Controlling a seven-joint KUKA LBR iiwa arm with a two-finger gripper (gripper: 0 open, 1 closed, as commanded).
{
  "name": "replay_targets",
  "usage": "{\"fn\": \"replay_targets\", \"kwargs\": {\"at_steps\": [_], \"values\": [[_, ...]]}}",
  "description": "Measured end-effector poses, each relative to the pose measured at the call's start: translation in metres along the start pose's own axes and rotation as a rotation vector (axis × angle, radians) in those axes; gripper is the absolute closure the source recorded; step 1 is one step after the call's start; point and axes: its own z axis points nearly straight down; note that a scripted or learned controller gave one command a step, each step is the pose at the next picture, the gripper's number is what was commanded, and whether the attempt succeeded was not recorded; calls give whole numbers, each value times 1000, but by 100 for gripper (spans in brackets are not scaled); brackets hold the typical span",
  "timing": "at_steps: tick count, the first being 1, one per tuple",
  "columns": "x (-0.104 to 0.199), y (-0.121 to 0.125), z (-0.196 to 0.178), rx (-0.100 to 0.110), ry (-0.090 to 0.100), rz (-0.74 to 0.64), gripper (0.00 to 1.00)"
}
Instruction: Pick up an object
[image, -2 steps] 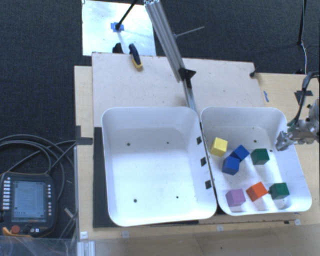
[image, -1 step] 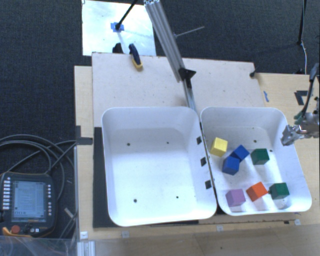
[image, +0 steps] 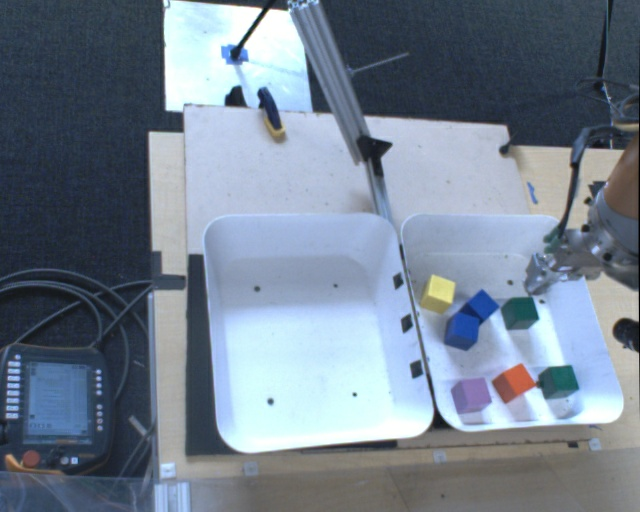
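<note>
Camera view: two white bins on surface.
Claw: over right bin, grip state unclear.
Green cube: just below claw.
Blue cubes: left of it.

We see two bins side by side on the table; the right bin holds seven blocks, the left bin lies beside it.
</note>
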Motion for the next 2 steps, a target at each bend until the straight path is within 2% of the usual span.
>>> {"fn": "replay_targets", "kwargs": {"at_steps": [1,2], "values": [[52,0,10,0,0,0,100],[105,3,-2,-2,0,-1,100]]}}
